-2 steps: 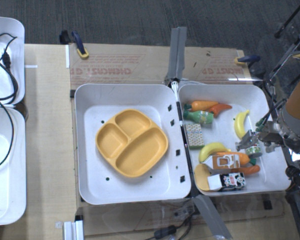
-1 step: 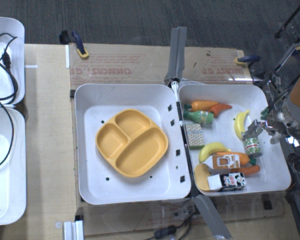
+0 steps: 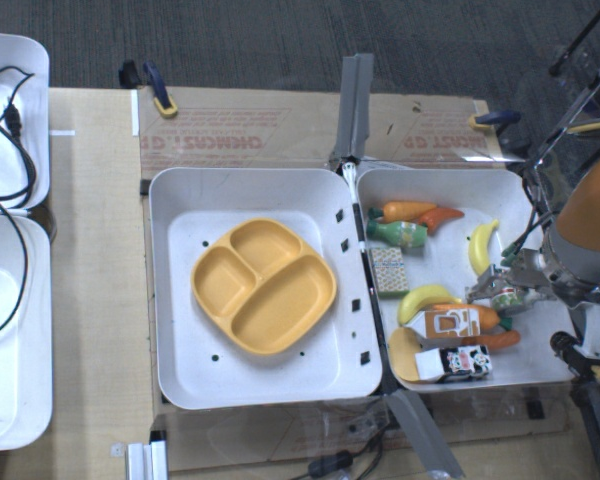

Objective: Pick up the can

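Observation:
My gripper [image 3: 502, 288] reaches in from the right and sits low in the right bin [image 3: 450, 193], between the two bananas. At its tip lies a small silvery object with a green patch [image 3: 510, 303], which looks like the can; the gripper partly covers it. I cannot tell whether the gripper is touching it or just above it. The arm's orange band [image 3: 592, 213] shows at the right edge.
The right bin also holds a carrot [image 3: 410, 210], a green bottle [image 3: 398, 233], a speckled box [image 3: 388, 269], two bananas [image 3: 481, 246] [image 3: 427, 300], an orange carton [image 3: 455, 322] and a black-and-white carton [image 3: 462, 362]. The left bin [image 3: 180, 368] holds a yellow divided plate [image 3: 264, 285].

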Controlling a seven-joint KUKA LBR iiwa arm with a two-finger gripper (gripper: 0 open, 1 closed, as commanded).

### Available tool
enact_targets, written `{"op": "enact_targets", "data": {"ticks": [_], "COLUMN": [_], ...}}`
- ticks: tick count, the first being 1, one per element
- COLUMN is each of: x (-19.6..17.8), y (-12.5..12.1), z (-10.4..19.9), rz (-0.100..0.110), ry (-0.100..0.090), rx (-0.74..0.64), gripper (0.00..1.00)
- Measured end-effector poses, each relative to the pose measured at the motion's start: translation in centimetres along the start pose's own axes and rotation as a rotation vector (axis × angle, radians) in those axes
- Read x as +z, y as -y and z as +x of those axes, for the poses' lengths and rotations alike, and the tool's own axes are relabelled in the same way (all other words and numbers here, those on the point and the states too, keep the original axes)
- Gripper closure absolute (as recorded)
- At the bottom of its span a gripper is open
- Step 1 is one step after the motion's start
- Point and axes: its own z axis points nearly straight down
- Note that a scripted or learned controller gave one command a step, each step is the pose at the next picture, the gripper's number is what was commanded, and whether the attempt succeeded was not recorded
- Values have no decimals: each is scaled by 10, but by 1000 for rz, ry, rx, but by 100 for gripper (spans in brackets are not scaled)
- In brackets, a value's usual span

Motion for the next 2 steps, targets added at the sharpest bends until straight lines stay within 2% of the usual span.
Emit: {"op": "enact_targets", "data": {"ticks": [1,2], "x": [-8,-101], "y": [1,18], "z": [-5,76], "rz": [-2,-5], "ry": [10,16], "rx": [5,175], "gripper": [100,100]}}
